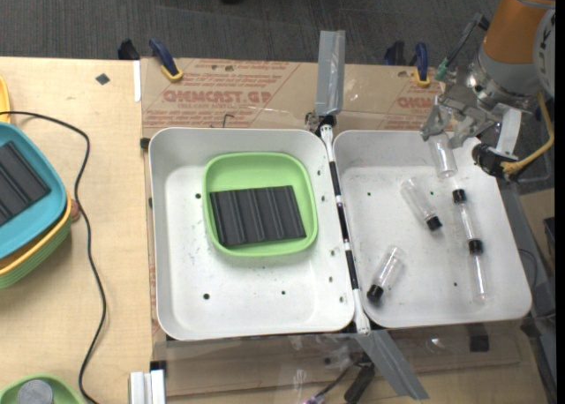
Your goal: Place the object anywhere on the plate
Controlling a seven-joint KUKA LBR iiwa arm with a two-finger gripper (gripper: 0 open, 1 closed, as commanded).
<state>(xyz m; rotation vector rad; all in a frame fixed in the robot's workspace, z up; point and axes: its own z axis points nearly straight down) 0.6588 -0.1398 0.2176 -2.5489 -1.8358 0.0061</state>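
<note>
A: Where is the pincer (pixel 448 133) right now?

B: Over the far right corner of the right shallow white plastic bin (pixel 508 305), at the end of the grey arm with the orange band (pixel 521 27). A clear plastic tube with a black cap (pixel 444 162) hangs down right under it, but I cannot tell whether the fingers are clenched on it or merely above it.

A: And the other tubes?

B: Three more lie on the floor of that bin: a short clear tube with a black cap (pixel 420 204) near the middle, a long thin clear tube with black stoppers (pixel 470 243) along the right side, and a stubby clear vial with a black cap (pixel 384 272) toward the near left.

A: The plate?

B: The square green plate (pixel 258 172) sits in the left white bin (pixel 177 288), carrying a dark grey ribbed slab (pixel 259 214). No tube is on it.

A: Anything else on the tabletop (pixel 71 323)?

B: A teal tray (pixel 44 208) at the left edge, with a black cable (pixel 92 243) trailing past it.
</note>
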